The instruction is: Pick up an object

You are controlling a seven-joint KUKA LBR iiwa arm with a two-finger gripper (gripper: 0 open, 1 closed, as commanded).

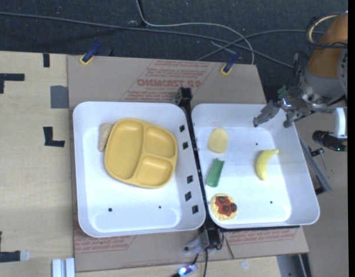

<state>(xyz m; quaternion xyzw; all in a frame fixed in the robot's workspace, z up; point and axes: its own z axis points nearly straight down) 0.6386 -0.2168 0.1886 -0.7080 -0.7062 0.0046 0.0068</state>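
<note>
While gripper (276, 115) spreads open, banana (265, 162) in right bin (301, 203)

A pale wooden bench top (27, 172) is covered by a brown printed cardboard sheet (166, 79); dark grey carpet (62, 10) is crossed by thin cables (183, 25).

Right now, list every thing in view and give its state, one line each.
Gripper: jaws open, holding nothing, over the right bin's far right corner.
Plate: yellow, three sections, upright in the left bin.
Sponge: partly under the plate's left rim.
Banana: lying loose in the right bin.
Chip: lying flat.
Pickle: lying flat, apart from the chip.
Pizza: lying flat, topping up.
</note>
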